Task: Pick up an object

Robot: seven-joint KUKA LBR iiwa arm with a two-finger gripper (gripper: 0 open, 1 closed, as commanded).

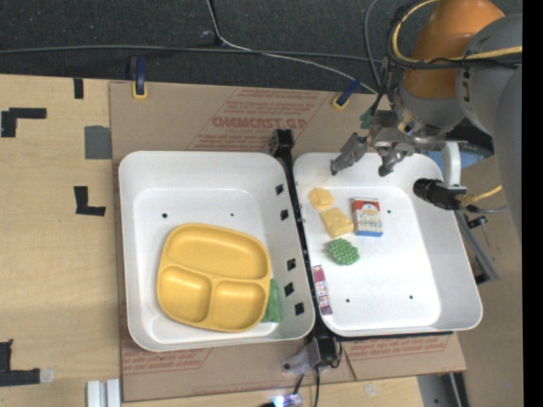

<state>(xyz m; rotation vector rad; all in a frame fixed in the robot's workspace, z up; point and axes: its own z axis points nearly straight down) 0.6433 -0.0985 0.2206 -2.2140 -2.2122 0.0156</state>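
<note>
Far to the left of your tool, a yellow divided tray (214, 276) is filling the left bin (136, 185). Nearer, below-left of it, a tan block (337, 222), a green round piece (343, 251) and a small red-and-white box (366, 216) are lying in the right bin (424, 312). Your tool (366, 161) is hanging released above them, fingers spread, gripping nothing.

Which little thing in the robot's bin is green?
The round green bumpy piece. It lies below the two yellow pieces and the small red and white box.
</note>
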